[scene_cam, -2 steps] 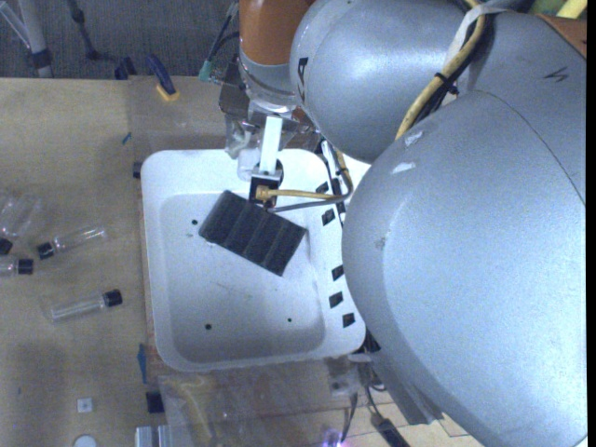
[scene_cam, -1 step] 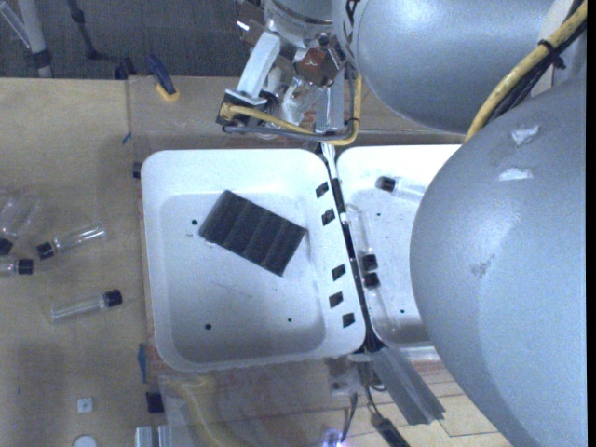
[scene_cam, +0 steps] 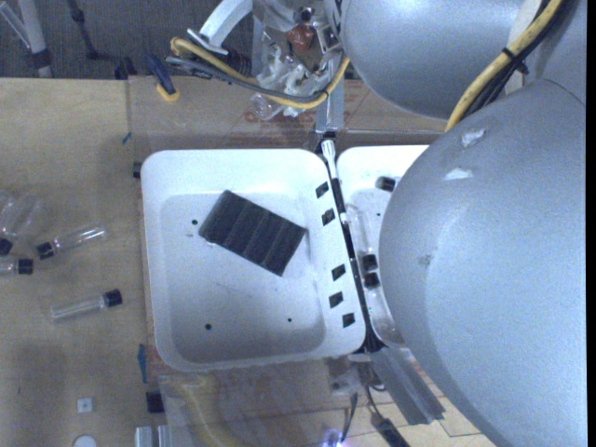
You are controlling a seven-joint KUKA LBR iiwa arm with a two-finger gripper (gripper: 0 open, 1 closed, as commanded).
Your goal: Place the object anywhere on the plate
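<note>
A dark ridged rectangular plate (scene_cam: 253,231) lies flat and skewed in the back half of the left white bin (scene_cam: 152,250). My gripper (scene_cam: 287,59) hangs high behind the bins, above the back end of the divider between them, amid yellow and white cables. Something small and glassy (scene_cam: 264,108) shows just under it, and I cannot tell whether it is held. The grey arm covers most of the right bin (scene_cam: 368,168), where a small dark item (scene_cam: 385,183) peeks out near the back wall.
Several clear vials with black caps (scene_cam: 79,239) (scene_cam: 86,304) lie on the wooden bench left of the bins. A blue clamp (scene_cam: 164,77) sits at the bench's back edge. Black clips (scene_cam: 335,273) line the divider between the bins.
</note>
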